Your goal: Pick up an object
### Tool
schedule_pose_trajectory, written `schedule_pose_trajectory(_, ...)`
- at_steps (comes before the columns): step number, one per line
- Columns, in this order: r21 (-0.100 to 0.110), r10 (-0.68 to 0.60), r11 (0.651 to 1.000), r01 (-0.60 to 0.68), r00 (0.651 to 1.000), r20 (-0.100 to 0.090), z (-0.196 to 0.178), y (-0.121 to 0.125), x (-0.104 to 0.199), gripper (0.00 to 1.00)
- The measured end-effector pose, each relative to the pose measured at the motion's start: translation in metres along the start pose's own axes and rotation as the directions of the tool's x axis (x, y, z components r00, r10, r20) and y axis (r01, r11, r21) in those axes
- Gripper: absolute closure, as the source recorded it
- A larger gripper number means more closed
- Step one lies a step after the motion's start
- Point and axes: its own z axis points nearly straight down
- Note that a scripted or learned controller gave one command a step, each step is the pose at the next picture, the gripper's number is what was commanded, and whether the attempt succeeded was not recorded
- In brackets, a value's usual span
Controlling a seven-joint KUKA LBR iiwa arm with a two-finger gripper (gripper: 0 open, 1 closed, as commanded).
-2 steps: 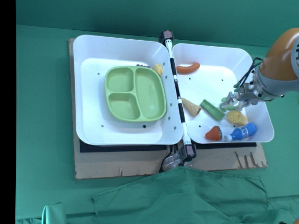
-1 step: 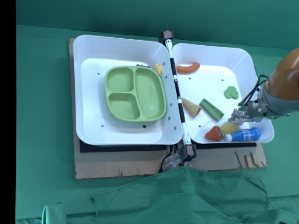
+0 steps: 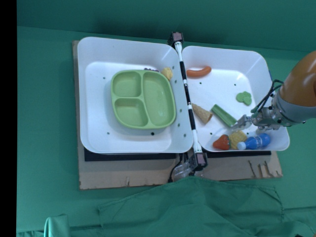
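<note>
Down at the lower right corner of the right bin (image 3: 256,63), the gripper (image 3: 245,123) hangs low over a small cluster of toy foods. Its metal fingers (image 3: 242,121) reach leftward from the arm's wrist and end just above a yellow item (image 3: 237,138) — whether they are apart or together cannot be told from this slanted view, and nothing is visibly clamped between them. The grey arm (image 3: 296,102) with its orange band enters from the right edge.

Around the fingertips, the objects lie close together. A red strawberry-like piece (image 3: 221,142) sits just left of the yellow item, touching or nearly touching it. A blue bottle (image 3: 255,142) lies on its side just right of the yellow item, against the bin's lower wall. A green stick-shaped piece (image 3: 224,115) lies tilted, up and left of the gripper, and a tan wedge (image 3: 201,112) rests near the divider between the bins. A small green leafy piece (image 3: 244,98) sits above the gripper, and an orange sausage (image 3: 199,72) lies near the top of the bin.

The left bin (image 3: 94,58) holds a light green divided plate (image 3: 143,98) with three compartments — a small yellow object (image 3: 168,73) sits just beside its upper right corner.
</note>
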Motion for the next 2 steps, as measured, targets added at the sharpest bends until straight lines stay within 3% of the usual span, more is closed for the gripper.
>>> schedule_pose_trajectory(1, 0.000, 0.000, 1.000, 0.000, 1.000, 0.000, 0.000, 0.000, 0.000, 0.00)
schedule_pose_trajectory(2, 0.009, -0.001, 1.000, 0.001, 1.000, -0.003, 0.001, 0.030, 0.000, 0.00)
